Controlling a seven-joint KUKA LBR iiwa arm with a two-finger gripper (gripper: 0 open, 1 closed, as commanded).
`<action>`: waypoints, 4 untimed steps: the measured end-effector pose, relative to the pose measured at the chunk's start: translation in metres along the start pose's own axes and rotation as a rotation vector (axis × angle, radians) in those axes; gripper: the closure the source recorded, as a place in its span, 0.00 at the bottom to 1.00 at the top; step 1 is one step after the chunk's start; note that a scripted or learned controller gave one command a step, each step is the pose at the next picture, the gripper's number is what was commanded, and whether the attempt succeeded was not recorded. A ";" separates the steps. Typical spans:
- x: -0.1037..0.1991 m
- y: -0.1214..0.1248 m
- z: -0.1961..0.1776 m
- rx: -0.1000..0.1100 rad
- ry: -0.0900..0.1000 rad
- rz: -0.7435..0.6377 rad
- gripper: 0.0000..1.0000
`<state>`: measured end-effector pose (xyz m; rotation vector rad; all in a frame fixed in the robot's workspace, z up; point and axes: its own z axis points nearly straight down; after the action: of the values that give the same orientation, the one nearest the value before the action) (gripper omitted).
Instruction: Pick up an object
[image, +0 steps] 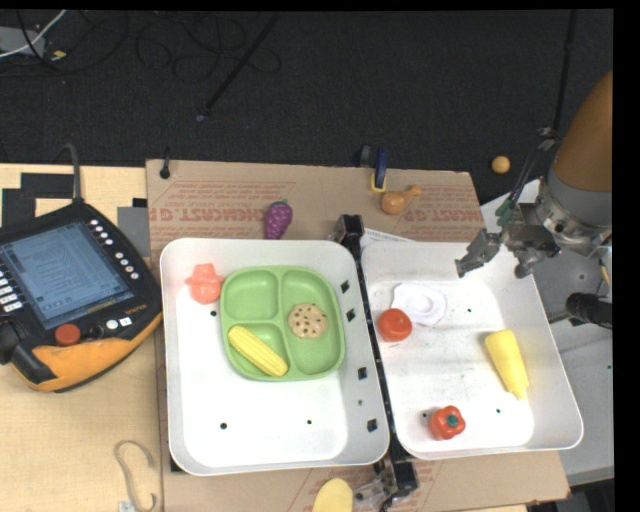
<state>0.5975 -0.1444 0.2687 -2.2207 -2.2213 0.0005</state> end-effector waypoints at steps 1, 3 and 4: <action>-0.002 -0.007 0.047 0.006 0.001 0.000 0.00; 0.011 -0.016 0.147 0.008 0.003 0.002 0.00; 0.013 -0.016 0.183 0.004 -0.001 0.001 0.00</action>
<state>0.5814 -0.1317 0.0856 -2.2205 -2.2182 0.0054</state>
